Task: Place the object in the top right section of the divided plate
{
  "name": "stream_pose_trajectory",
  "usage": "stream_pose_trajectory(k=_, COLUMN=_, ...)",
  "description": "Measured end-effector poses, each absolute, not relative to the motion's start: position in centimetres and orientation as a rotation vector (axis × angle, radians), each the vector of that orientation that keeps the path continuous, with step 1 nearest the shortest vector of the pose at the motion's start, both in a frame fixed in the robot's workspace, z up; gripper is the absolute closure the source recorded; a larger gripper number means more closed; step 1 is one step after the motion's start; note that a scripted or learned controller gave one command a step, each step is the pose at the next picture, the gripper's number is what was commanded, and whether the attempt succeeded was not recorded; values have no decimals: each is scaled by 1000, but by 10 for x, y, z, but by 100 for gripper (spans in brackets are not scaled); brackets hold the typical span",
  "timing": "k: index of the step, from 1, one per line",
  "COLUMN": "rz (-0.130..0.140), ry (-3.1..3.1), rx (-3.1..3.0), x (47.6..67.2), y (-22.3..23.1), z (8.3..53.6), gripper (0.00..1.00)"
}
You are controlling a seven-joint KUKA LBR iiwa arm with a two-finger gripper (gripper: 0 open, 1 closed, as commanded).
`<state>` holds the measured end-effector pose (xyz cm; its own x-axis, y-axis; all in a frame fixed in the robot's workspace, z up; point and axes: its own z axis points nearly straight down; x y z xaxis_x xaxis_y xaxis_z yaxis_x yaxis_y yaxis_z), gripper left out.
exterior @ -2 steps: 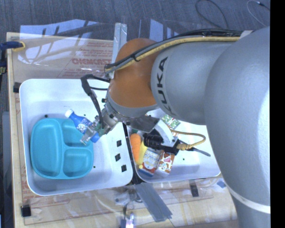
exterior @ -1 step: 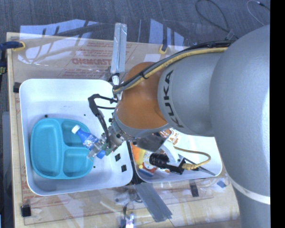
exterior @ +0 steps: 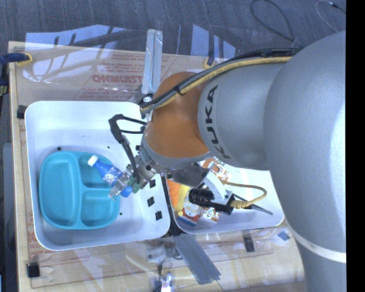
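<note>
Blue, smooth plastic, your divided plate (exterior: 67, 190) sits in the left bin (exterior: 42, 123) with bare white floor on its far side. Your gripper (exterior: 125, 184) hovers at its right rim, jaws pinching a small clear bottle (exterior: 109, 174) with blue ends, over the plate's far-right section.

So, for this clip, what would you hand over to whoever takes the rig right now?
Gripper: hangs over the right edge of the blue divided plate, with a clear plastic bottle with a blue cap at its fingertips; whether it is gripped is unclear.
Plate: in the left white bin.
Done: bottle brought to the plate's upper right section, lying partly across it.
Left: confirm it rests inside that section, then release and withdraw.
</note>
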<state>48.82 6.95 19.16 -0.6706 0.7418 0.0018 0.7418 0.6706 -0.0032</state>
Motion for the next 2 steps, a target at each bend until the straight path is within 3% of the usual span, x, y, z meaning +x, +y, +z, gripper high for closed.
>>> stream_pose_trajectory(k=1, rz=6, ry=-2783, rx=-1451, x=477, y=106, z=195, gripper=100)
stream_pose_trajectory(k=2, rz=5, ry=-2812, rx=-1388, x=477, y=3, z=189, gripper=100)
